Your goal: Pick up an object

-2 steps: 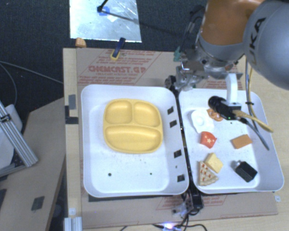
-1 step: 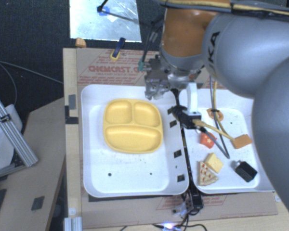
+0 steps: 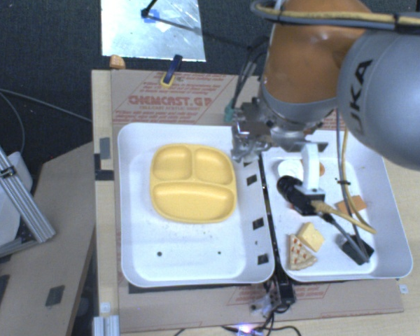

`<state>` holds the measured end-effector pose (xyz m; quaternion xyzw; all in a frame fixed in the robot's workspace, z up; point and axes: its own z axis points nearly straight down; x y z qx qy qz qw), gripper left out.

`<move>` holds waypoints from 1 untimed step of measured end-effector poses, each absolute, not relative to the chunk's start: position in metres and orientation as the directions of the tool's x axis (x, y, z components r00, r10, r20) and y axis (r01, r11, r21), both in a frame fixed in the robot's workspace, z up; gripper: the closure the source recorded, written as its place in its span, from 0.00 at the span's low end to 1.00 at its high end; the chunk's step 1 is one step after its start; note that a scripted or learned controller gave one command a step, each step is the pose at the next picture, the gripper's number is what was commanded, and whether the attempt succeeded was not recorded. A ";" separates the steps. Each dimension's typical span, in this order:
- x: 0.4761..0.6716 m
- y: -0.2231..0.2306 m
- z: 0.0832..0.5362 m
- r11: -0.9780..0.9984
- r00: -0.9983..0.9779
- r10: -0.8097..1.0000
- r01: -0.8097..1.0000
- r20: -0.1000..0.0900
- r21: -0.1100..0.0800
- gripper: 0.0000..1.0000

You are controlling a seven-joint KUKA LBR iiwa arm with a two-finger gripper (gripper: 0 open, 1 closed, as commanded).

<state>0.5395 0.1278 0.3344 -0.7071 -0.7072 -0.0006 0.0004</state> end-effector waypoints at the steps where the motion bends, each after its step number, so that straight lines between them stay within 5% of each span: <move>1: 0.542 0.129 0.333 0.002 -0.002 1.000 1.000 0.001 0.002 0.00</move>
